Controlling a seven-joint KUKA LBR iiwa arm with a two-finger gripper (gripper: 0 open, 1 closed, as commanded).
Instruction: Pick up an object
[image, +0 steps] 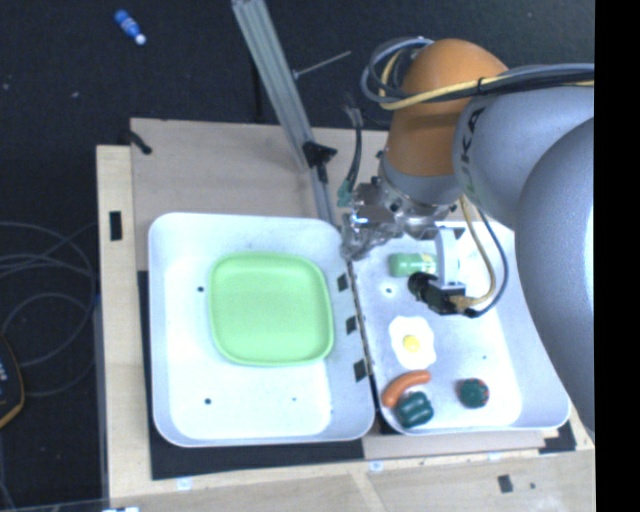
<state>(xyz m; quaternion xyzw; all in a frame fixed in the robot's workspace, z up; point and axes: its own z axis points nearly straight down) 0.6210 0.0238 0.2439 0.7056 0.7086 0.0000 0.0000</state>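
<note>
Grey-armed end effector (357, 240) hovers, apparently mid-approach (finger state: cannot tell); the pale green cylindrical block (408, 264) just right of it seems the likeliest descent target.

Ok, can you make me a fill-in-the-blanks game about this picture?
1. The green plate lies in the ___ bin.
2. The fried egg has a ___ middle.
3. The sausage lies in the same bin as the ___ egg.
4. The arm's band is ___.

Missing words: left, yellow, fried, orange.
</note>
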